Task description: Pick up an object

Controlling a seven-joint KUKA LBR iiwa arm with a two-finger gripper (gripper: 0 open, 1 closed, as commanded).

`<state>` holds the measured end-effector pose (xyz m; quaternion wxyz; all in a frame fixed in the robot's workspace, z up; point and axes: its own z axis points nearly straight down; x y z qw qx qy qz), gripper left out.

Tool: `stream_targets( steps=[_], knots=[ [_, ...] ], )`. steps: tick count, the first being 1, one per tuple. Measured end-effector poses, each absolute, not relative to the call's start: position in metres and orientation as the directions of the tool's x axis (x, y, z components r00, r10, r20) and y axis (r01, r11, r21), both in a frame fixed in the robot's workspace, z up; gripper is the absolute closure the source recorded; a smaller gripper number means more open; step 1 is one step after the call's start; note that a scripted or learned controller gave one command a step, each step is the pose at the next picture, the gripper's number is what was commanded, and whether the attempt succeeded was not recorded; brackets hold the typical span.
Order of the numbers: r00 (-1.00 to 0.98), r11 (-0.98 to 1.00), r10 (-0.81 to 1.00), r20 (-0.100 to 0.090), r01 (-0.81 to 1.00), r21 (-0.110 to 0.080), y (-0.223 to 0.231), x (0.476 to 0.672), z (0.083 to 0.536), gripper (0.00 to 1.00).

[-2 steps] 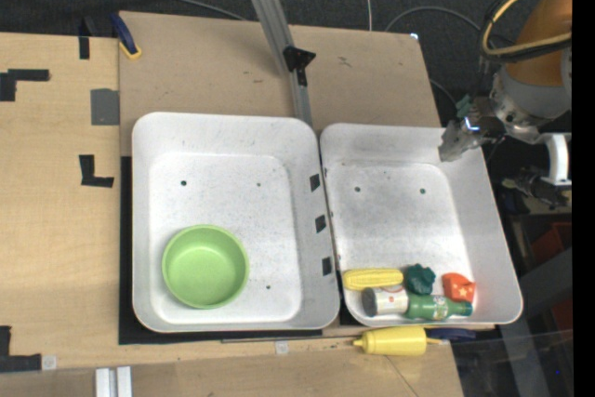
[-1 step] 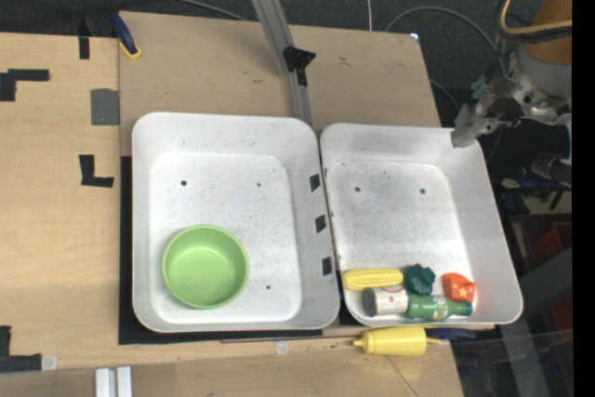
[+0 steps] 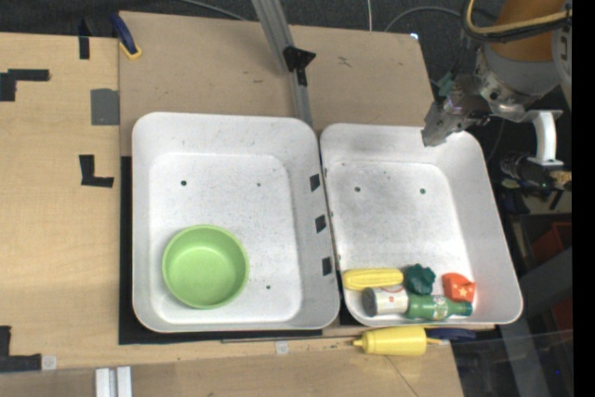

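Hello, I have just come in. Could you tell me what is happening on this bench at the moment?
A grey and orange robot arm reaches in from the right, and its pincer hangs over the upper right corner of the right bin. It holds nothing yet. Small items lie along that bin's near edge: a yellow corn cob, a green bottle, and an orange piece. The left bin holds a green bowl.

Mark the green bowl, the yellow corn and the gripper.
green bowl (image 3: 204, 267): camera view, inner bottom.
yellow corn (image 3: 373, 278): camera view, middle of cob.
gripper (image 3: 437, 134): camera view, tip.
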<state>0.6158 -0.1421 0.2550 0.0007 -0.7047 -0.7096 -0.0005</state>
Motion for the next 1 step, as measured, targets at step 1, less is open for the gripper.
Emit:
stream_targets(
  steps=[1],
  knots=[
    [-0.007, 0.007, 1.000, 0.002, 1.000, -0.001, -0.0910, 0.6133, 0.2597, 1.00]
  ],
)
